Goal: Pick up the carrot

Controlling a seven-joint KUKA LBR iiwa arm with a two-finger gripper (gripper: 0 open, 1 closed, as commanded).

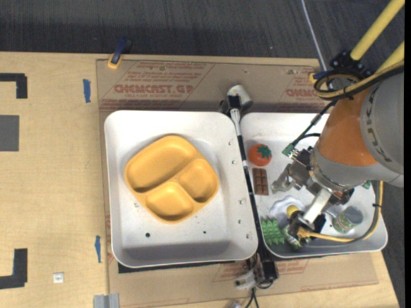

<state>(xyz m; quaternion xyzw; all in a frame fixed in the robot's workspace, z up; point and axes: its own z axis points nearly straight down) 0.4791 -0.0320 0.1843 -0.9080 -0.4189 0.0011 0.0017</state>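
Observation:
A small orange-red thing with a green top [259, 152], seemingly the carrot, lies at the upper left of the right bin [276, 128]. My gripper [284, 182] hangs low over the middle of that bin, a little below and to the right of the orange thing and apart from it. Nothing shows in its grasp. The arm's grey and orange wrist [347, 143] covers the bin's right part.
In the right bin lie a brown chocolate bar [260, 180], a green leafy toy [274, 231], a white and yellow item [286, 207] and a small tin [349, 219]. The left bin [122, 172] holds a yellow divided plate [171, 177]. A ridge separates the bins.

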